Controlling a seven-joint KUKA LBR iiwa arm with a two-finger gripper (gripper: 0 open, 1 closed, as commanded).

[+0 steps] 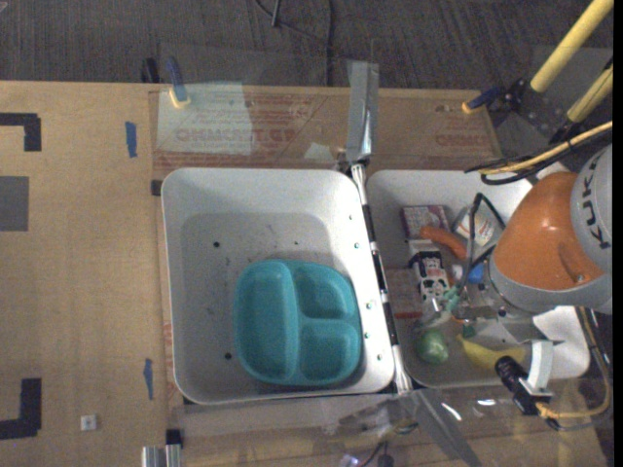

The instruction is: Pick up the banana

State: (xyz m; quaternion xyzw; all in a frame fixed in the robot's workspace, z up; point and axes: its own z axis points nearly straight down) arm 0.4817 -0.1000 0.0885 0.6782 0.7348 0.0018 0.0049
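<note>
Wooden counter [78, 290], flat and pale, carrying two shallow white plastic bins. Left bin [195, 202] holding a smooth teal divided plate [297, 324] with rounded corners. Right bin [389, 197] crowded under the grey arm [560, 251] with its glossy orange band. Gripper [458, 305] low over the clutter, state of the fingers impossible to tell. Curved yellow banana [479, 351] near the bin's front edge, just right of a round green fruit [432, 345].

Two white bins [195, 212], one teal divided plate [297, 324], one banana [479, 353], one green round fruit [432, 346], one orange carrot-like piece [446, 238], one small printed box [421, 219], one robot arm [550, 246]
</note>
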